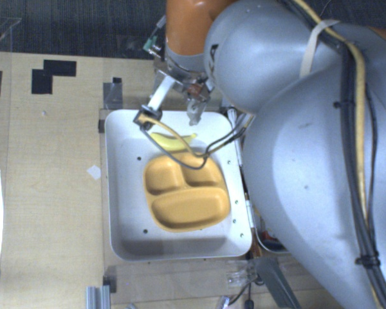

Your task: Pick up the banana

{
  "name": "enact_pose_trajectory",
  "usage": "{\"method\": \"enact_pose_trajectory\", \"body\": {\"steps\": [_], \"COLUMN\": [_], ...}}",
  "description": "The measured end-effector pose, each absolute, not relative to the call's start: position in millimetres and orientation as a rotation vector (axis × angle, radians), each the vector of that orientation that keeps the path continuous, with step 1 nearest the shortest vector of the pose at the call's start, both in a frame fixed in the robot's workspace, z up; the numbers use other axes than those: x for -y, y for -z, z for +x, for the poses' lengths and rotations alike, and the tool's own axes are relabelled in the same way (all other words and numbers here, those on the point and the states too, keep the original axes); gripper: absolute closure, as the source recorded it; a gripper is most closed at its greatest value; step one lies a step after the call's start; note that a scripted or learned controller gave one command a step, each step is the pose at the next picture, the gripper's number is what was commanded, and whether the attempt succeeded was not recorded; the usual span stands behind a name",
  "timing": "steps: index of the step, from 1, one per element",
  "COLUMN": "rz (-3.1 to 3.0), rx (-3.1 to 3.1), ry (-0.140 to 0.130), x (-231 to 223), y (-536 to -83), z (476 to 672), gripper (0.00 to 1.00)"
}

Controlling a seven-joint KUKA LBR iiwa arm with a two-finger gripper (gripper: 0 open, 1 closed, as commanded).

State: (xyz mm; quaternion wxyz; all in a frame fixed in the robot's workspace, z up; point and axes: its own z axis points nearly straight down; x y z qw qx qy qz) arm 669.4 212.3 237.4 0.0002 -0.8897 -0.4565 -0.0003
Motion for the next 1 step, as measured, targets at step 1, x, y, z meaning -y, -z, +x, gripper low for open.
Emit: {"method": "enact_pose_trajectory", "body": {"steps": [1], "rz": [-3.046], "rx": [0.758], "ry": [0.000], "x": [-234.2], "y": [-143.5], "z": [669.4], "gripper": [0.00]}}
